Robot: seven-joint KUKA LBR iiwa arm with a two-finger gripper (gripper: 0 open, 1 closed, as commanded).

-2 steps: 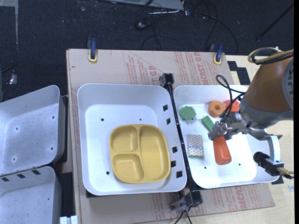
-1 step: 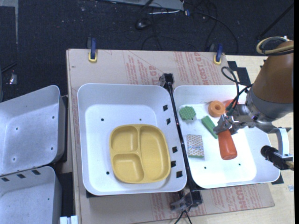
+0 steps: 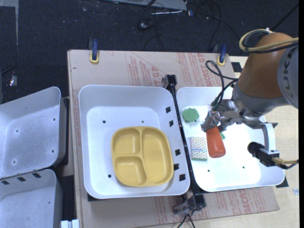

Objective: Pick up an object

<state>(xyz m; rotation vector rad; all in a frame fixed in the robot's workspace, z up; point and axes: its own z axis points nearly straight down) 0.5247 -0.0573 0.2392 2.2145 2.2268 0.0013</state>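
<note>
- The arm (image 3: 268,72) comes in from 3 o'clock, its orange band sitting above the right bin (image 3: 247,179).
- The left bin (image 3: 95,108) carries a yellow divided tray (image 3: 141,156) with three compartments, lying flat toward the bin's 6 o'clock side.
- The gripper (image 3: 212,122) hangs over the right bin's 10 o'clock area; its fingers sit at the upper end of the orange-red cylinder (image 3: 215,142), but how wide they stand, and whether they clasp the cylinder, cannot be told from this angle.
- The orange-red cylinder is smooth, rounded at its lower end, and lies in the right bin near its 9 o'clock wall. Its long axis runs roughly from 12 to 6 o'clock, tipped slightly, the top end under the gripper.
- A white patterned sponge block (image 3: 198,147) lies just beside the cylinder, on its 9 o'clock side.
- A small green knobbly object (image 3: 190,114) rests at 11 o'clock from the cylinder, near the bin's wall.
</note>
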